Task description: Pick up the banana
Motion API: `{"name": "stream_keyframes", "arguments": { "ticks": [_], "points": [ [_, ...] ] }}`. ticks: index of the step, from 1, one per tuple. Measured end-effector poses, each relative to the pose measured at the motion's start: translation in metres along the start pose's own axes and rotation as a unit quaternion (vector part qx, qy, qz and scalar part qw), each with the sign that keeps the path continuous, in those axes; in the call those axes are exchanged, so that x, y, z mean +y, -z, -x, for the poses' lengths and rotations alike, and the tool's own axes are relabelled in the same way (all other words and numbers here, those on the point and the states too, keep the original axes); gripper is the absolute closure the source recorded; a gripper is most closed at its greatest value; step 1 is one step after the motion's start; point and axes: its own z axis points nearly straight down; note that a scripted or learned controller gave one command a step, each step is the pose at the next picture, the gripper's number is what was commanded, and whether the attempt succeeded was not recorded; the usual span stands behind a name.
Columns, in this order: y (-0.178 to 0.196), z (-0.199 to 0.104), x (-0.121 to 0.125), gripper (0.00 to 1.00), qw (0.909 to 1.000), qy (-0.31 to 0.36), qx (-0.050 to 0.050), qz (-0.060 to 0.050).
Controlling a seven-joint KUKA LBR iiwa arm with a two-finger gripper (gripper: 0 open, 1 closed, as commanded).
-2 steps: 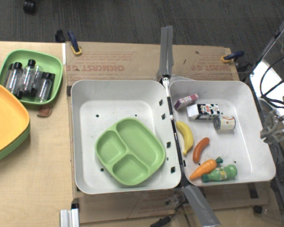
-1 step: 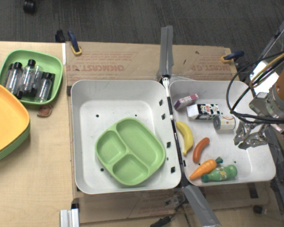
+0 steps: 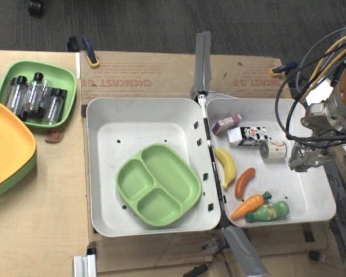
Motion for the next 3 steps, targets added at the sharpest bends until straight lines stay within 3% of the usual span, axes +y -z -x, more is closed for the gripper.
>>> {"name": "stream_keyframes", "arguments": {
  "ticks": [1, 2, 3],
  "points": [
    [0.004, -0.057, -0.01, 1.0, 0.9852, 0.171, 0.0, 0.001],
    [-0.032, -0.03, 0.004, 1.0, 0.9402, 0.341, -0.001, 0.002],
    [-0.012, -0.076, -0.017, 1.0, 1.0, 0.003, 0.0, 0.0]
  ]
}}
